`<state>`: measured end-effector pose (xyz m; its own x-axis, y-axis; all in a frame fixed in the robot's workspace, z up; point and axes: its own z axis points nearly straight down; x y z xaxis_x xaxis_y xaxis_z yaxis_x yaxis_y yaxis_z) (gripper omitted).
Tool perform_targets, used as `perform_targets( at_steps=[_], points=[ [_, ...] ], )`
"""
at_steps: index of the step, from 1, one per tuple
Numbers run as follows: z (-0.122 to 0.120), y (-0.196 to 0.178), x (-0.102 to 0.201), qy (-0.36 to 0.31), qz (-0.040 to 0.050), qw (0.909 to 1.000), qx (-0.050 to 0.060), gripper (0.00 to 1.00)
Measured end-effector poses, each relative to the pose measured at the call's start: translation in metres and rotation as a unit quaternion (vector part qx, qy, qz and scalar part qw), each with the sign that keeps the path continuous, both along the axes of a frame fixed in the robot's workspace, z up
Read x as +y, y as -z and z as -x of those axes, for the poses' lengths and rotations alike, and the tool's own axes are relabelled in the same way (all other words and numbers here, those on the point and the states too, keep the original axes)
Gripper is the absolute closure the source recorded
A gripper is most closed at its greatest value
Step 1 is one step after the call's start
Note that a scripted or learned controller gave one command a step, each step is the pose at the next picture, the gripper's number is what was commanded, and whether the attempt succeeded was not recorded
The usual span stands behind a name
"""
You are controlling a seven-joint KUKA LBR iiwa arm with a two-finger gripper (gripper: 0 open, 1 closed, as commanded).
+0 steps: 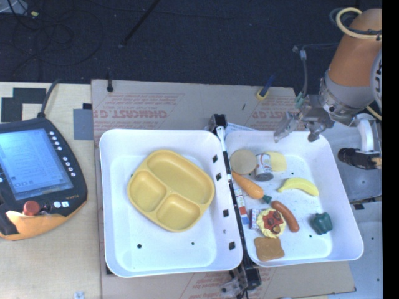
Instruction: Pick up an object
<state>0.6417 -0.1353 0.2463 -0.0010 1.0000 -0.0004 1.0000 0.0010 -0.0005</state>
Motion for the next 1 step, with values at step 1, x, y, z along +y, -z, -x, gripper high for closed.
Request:
perform_targets(
  at_steps=[1],
  points=[
    [-0.0044, 0.1435, 0.0377, 0.001, 0.0002, 1.0, -0.003, 0.0]
  ],
)
